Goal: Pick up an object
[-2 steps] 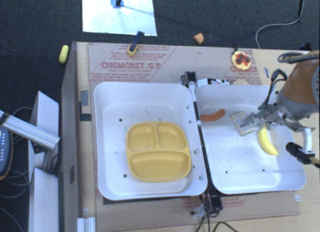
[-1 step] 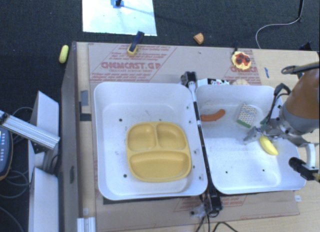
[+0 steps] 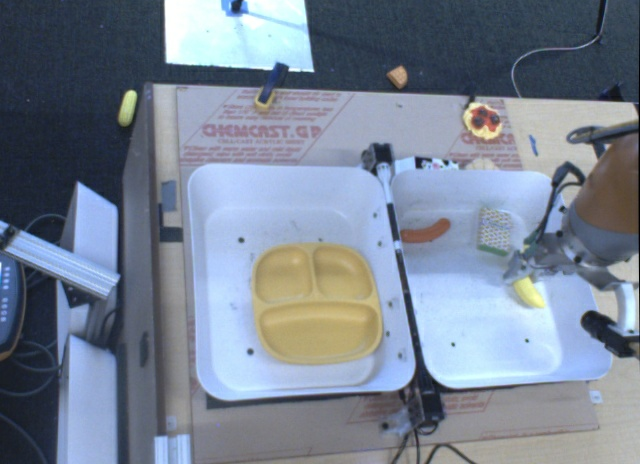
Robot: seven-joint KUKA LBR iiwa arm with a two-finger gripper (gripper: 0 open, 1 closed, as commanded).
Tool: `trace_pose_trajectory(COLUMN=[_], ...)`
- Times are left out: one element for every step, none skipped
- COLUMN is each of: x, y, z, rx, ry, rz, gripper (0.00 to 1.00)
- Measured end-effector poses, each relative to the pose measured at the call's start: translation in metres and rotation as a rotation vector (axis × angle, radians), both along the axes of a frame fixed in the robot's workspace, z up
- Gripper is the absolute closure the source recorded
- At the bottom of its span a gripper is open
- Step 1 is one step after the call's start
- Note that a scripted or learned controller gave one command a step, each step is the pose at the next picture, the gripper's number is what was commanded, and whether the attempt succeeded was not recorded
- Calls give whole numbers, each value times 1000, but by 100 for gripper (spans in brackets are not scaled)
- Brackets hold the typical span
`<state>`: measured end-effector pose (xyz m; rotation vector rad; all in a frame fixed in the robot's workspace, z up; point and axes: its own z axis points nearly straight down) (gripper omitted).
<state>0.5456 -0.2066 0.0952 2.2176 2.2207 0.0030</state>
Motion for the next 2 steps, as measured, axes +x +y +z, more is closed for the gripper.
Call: trace_pose_trajectory(x=[35,0], y=[54,125], z=[133,148], rx=[0,2], ry=[-4,1], rz=[3,4], gripper=[100,100])
